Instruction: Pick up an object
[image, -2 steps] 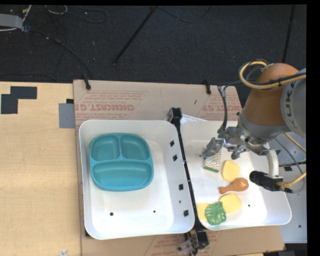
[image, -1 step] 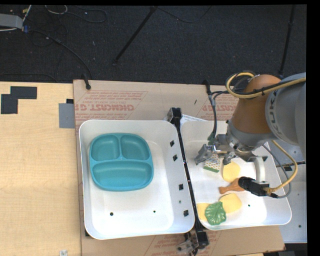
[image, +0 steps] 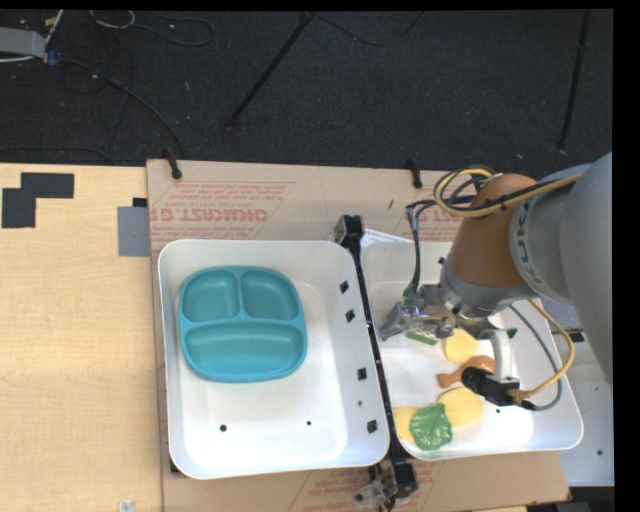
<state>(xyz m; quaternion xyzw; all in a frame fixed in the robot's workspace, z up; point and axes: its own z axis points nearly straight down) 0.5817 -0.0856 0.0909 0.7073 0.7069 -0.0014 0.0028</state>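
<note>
Well off to the pincer's left, in the left bin (image: 190, 420), lies a teal divided plate (image: 241, 323), smooth moulded plastic with rounded corners and three shallow wells. Between it and the pincer runs the black divider (image: 362, 330) where the two bins meet.

The pincer (image: 408, 322) itself hangs low in the right bin (image: 560, 430), close by that divider, under the orange band of the grey arm (image: 510, 245). Its metal parts bunch together against the white floor, and I cannot tell how far apart it stands or whether it has anything in its grip.

Just to its right and below lie the candidates: a pale yellow rounded piece (image: 461, 348), an orange-brown bit (image: 460, 375) beside it, another yellow lump (image: 462, 406), and nearer me a green leafy-looking piece (image: 431, 427) with a ruffled edge, all looking like glossy toy food.

I judge this the reach-and-descend stage, nothing lifted yet. The next move calls for settling squarely over one piece before closing.
</note>
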